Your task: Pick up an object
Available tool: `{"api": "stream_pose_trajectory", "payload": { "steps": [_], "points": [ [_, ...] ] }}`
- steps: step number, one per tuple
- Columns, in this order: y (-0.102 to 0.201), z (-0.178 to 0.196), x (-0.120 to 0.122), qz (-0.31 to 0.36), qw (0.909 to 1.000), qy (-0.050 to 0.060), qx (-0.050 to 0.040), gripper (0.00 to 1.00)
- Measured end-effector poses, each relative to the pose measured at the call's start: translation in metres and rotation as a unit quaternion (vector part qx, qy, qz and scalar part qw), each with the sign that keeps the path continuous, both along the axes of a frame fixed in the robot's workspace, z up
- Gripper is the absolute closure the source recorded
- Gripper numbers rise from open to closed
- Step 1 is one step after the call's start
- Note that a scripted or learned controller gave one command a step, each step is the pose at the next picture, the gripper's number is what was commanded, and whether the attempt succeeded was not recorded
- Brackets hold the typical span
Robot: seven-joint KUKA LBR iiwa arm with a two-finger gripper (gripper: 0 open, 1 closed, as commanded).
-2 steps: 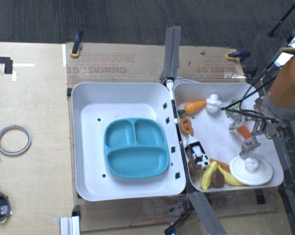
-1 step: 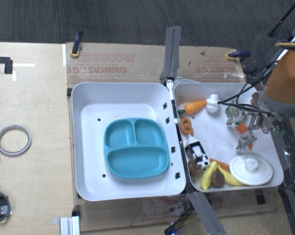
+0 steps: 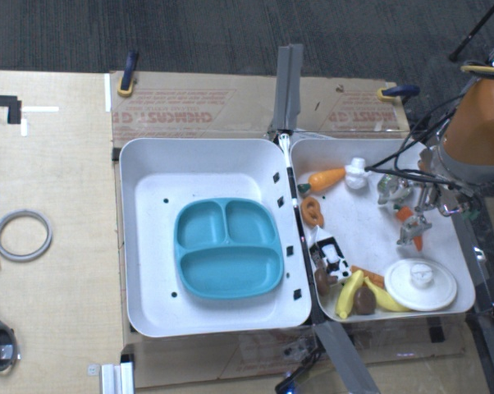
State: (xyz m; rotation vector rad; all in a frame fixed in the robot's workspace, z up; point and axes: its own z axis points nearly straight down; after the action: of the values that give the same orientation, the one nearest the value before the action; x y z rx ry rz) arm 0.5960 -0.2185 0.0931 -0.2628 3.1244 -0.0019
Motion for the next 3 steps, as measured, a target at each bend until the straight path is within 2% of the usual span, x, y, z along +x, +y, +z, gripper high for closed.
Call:
{"api": "stream_pose_trajectory", "payload": {
  "steps": [1, 2, 3],
  "points": [
    [-0.002, 0.001, 0.002, -0.002, 1.0, -0.001, 0.0002, 0.0],
    [-0.002, 0.0, -0.011, -0.036, 0.9993, 0.001, 0.0007, 0.0],
    [0.004, 0.0, -0.005, -0.054, 0.9985, 0.0, 0.0009, 0.0]
  ]
}}
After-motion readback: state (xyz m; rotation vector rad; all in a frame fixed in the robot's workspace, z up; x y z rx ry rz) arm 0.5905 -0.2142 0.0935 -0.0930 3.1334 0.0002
